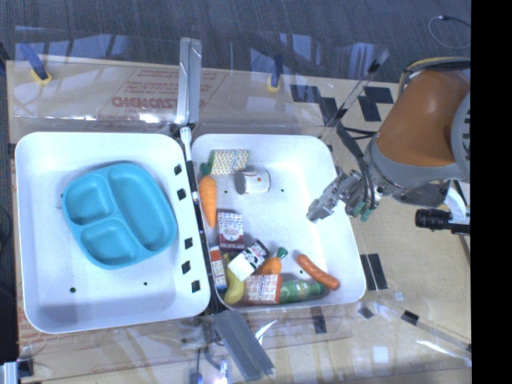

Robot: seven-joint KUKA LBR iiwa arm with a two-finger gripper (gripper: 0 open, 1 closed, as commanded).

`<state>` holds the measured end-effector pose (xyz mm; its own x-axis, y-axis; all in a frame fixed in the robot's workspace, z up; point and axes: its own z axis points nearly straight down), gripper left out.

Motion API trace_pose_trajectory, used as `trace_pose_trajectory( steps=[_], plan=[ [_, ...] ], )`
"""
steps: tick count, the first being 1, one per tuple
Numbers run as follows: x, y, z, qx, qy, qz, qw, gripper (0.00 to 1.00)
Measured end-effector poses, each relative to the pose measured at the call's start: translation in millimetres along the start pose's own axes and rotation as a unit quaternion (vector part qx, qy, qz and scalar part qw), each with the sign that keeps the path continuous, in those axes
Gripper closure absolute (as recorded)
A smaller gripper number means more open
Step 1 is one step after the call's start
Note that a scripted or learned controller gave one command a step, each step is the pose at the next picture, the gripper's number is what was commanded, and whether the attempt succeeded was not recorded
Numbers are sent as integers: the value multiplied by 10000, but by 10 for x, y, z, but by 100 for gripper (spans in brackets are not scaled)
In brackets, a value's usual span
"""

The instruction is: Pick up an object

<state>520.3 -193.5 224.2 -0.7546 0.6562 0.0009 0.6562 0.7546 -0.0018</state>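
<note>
Nearest the camera, along the front wall of the right bin [346, 272], sits a cluster of toy food: a green bottle w/ orange label [282, 290] lying on its side, a sausage [318, 270] just right of it pointing diagonally, a yellow banana [234, 292] at the front-left corner, and a small carton w/ a white face [241, 266] resting on the pile. A dark packet [256, 254] and a small orange piece w/ green top [270, 263] are pressed in beside the carton; exact overlaps are hard to make out. Just behind, a red-and-white box [230, 229] lies flat near the left wall. Further back a carrot [208, 200] lies lengthwise along that wall, green end toward the back. Beyond it a pale round object [254, 182] sits apart from the pile, and a checkered cracker-like block [229, 161] lies near the back-left corner.

The gripper [324, 208] hangs over the right part of this bin, near its right wall, tilted down and to the left. Nothing shows between its fingers; whether the jaws are open or closed can't be told from this angle. It is well apart from the front pile and from the pale round object. The arm's grey body w/ orange band [420, 118] reaches in from the right, beyond the bin edge.

The left bin [40, 294] holds a blue divided plate [120, 214] w/ three compartments, roughly centred. A metal bar [190, 82] stands at the back between the two bins.
</note>
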Motion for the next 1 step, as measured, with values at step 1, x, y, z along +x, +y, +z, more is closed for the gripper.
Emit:
trace_pose_trajectory(
  steps=[1],
  plan=[
    [-261,9,130,-6,-17,-1570,9876,100]
  ],
)
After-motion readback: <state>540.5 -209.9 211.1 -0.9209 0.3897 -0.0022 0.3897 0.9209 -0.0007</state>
